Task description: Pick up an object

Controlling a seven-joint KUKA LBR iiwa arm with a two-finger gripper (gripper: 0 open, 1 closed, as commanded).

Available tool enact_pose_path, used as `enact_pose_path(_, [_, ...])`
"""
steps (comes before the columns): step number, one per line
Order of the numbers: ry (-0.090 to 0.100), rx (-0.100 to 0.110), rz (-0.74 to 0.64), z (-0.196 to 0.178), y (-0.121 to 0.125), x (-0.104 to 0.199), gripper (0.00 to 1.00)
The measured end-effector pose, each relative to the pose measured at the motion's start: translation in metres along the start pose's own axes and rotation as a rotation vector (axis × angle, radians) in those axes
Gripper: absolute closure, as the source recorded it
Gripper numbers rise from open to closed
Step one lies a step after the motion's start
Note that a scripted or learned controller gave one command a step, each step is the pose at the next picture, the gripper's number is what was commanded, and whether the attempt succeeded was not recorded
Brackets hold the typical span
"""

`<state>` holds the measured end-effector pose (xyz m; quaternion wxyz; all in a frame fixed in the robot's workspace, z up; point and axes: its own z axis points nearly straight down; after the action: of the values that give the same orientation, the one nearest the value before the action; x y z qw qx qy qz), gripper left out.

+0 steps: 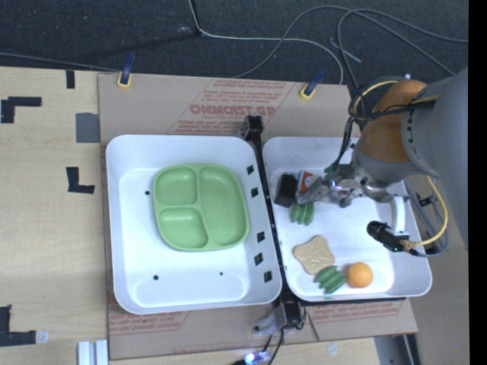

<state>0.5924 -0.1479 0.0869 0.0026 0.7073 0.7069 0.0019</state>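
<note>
Toast (pixel 313 253) — orange (pixel 360 274) beside beans (pixel 330 279).

Grey arm (pixel 426 139) reaches leftward; end effector (pixel 313 192) tilted low.

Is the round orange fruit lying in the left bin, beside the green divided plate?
No, the round orange fruit lies in the right white bin, while the green divided plate sits alone in the left white bin.
</note>
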Motion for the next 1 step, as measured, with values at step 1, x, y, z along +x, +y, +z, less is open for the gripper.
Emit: enact_pose_path(1, [0.003,-0.008,-0.004,-0.0142,0.003,0.0025,1.0])
